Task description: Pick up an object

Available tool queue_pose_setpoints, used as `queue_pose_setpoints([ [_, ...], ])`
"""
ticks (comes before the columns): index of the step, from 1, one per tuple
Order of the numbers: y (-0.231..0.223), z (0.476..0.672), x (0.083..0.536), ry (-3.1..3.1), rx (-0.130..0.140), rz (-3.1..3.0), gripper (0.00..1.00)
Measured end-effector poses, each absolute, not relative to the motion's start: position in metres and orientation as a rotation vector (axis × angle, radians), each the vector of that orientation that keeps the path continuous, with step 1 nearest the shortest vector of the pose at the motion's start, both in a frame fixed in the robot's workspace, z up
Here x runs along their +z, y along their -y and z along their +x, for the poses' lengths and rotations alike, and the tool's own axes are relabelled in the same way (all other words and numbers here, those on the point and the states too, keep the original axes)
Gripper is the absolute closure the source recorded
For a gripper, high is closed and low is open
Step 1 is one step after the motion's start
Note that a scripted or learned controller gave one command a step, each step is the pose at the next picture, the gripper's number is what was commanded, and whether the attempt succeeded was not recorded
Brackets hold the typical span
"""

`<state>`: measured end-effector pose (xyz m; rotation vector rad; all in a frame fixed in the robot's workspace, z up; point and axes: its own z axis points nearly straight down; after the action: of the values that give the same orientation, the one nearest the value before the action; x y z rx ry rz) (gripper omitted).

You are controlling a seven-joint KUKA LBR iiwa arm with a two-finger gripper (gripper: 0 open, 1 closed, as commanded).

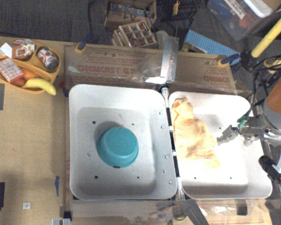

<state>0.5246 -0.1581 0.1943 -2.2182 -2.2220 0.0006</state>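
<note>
1. Crumpled tan cloth (pixel 194 135) lies in the right shallow white bin (pixel 231 179), against its left wall.
2. Gripper (pixel 224 135) sits beside the cloth's right edge; jaws' state cannot be told.
3. Judgement: descend over a raised fold before closing.

1. You have one fixed camera, mounted above the bench (pixel 27 174) and looking down at a slant.
2. Your view takes in both white bins whole: the left bin (pixel 84 101) and the right bin (pixel 235 187), side by side.
3. Floor clutter lies beyond the bench's far edge.
4. The arm (pixel 279 101) enters at your right edge.
</note>
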Motion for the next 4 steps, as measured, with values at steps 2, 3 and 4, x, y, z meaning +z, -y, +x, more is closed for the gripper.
queue_pose_setpoints([
  [2,0.172,0.525,0.164,2.427,-0.001,-1.999,0.00],
  [3,0.145,0.511,0.090,2.496,-0.008,-1.927,0.00],
  [4,0.119,0.505,0.091,2.532,-0.009,-1.881,0.00],
])
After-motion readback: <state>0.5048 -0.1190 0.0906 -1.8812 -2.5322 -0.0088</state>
